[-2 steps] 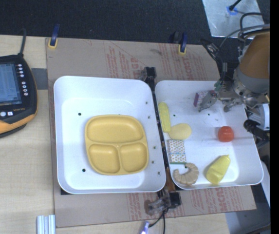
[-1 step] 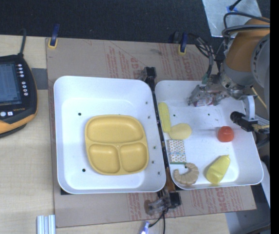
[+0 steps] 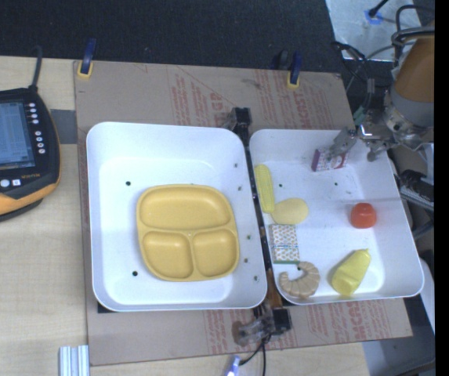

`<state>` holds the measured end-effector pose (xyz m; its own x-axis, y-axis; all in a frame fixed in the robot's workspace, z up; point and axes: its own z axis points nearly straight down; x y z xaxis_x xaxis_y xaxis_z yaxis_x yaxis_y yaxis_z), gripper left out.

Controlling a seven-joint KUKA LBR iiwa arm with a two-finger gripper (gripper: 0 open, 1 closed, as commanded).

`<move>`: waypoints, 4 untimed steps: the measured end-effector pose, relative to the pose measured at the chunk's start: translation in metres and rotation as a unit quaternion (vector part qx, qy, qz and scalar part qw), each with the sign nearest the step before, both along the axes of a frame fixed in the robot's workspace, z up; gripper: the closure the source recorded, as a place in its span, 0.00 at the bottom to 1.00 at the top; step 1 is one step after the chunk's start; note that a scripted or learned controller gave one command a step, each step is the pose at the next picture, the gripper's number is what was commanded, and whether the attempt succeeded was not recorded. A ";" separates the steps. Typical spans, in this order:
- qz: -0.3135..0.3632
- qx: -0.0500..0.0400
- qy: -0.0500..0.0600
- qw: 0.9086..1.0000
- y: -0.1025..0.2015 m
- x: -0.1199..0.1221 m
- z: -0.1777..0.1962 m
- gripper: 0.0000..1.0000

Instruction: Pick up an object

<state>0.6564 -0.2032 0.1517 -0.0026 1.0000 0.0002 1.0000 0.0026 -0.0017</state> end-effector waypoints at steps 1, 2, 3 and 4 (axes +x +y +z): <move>0.002 -0.001 0.001 1.000 0.072 -0.017 0.000 0.00; 0.001 -0.001 0.000 1.000 0.049 0.000 -0.026 0.00; 0.002 -0.001 0.000 1.000 0.049 0.000 -0.015 1.00; 0.002 -0.001 0.001 1.000 0.049 0.000 -0.015 0.00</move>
